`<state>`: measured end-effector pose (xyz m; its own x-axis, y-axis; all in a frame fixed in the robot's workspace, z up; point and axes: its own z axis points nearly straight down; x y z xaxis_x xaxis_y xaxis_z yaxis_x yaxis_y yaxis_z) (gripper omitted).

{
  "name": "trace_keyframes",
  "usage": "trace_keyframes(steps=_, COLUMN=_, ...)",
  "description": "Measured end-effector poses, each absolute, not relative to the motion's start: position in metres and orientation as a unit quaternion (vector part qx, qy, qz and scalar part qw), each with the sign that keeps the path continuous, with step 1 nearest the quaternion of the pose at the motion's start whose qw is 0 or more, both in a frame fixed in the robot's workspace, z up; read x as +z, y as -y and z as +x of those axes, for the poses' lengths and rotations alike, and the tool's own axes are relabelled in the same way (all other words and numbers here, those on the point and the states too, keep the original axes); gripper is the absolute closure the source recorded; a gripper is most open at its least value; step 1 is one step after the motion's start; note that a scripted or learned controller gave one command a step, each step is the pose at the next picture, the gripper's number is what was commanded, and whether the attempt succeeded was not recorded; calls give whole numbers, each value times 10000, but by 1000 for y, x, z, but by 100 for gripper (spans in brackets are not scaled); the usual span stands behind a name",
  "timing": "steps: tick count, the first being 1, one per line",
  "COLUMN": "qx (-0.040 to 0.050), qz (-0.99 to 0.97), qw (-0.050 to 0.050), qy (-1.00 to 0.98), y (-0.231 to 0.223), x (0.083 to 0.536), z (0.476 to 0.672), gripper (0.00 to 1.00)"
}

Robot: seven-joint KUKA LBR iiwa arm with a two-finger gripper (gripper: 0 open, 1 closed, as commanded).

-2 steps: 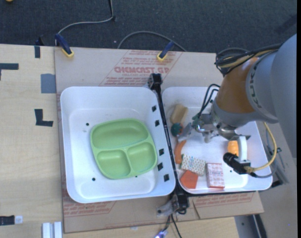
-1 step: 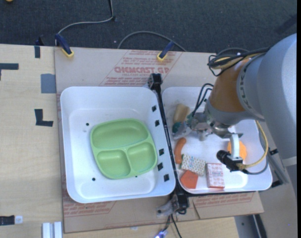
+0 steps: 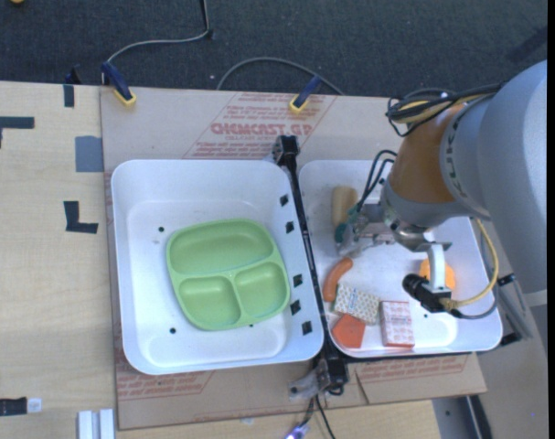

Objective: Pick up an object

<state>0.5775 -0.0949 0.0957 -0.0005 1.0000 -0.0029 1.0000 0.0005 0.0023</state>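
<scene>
Arm low over your right bin, no object seen in its grasp.

Your gripper (image 3: 350, 234) sits at the upper left of the right bin (image 3: 478, 337), just beside a tan roll-shaped item (image 3: 343, 202); you cannot tell whether it is released or clenched. In front of it lie an orange sausage-shaped piece (image 3: 336, 277), a patterned packet (image 3: 357, 300), an orange-red wedge (image 3: 349, 331) and a red-and-white carton (image 3: 397, 323), close together. An orange item (image 3: 436, 271) lies by the wrist. Your left bin (image 3: 131, 245) holds a green divided tray (image 3: 228, 273).
</scene>
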Motion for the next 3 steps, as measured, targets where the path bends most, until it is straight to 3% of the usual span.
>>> trace_keyframes(steps=1, qx=-2, qz=7069, qw=19, qy=-7073, y=95, x=96, z=577, gripper=0)
trace_keyframes(steps=2, qx=6, qz=7067, qw=7, qy=-7076, y=95, x=86, z=611, gripper=0)
trace_keyframes(steps=3, qx=7, qz=7064, qw=18, qy=-7078, y=95, x=96, z=611, gripper=100)
